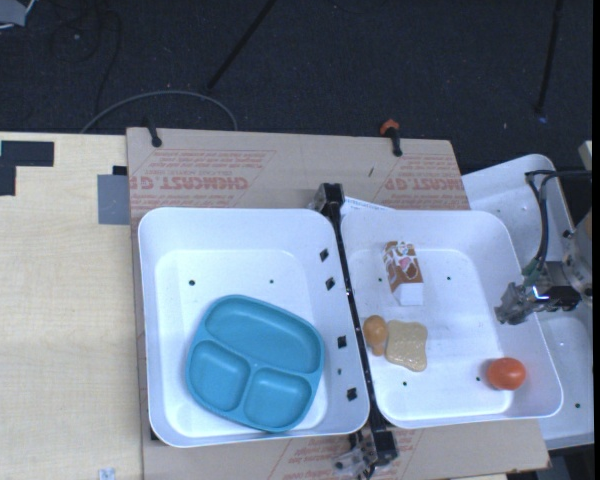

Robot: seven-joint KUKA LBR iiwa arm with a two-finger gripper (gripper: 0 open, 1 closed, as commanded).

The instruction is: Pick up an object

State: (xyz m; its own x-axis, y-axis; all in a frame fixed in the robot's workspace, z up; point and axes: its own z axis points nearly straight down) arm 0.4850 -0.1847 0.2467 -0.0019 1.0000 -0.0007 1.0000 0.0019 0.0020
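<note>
Two shallow white plastic bins are seen side by side on a brown cardboard sheet laid over the pale wooden bench.

The left bin is mostly taken up by a blue three-compartment plastic tray, sat toward 5 o'clock of that bin's floor and turned a bit askew.

In the right bin four small things are scattered:
- a small white carton with a red-and-brown printed top, found around 12 o'clock of the bin floor
- a small orange-brown egg-shaped piece at roughly 8 o'clock, touching or just beside
- a flat beige toast-shaped piece, placed right at its 3 o'clock side
- a round orange-red ball-like fruit down at 4 o'clock, well apart from the rest — nearest to the arm

The gripper is seen at the 3 o'clock rim of the right bin, above the ball-like fruit. Nothing can be made out between its tips, and whether they're spread or closed can't be told — it's too dark and small there.
</note>
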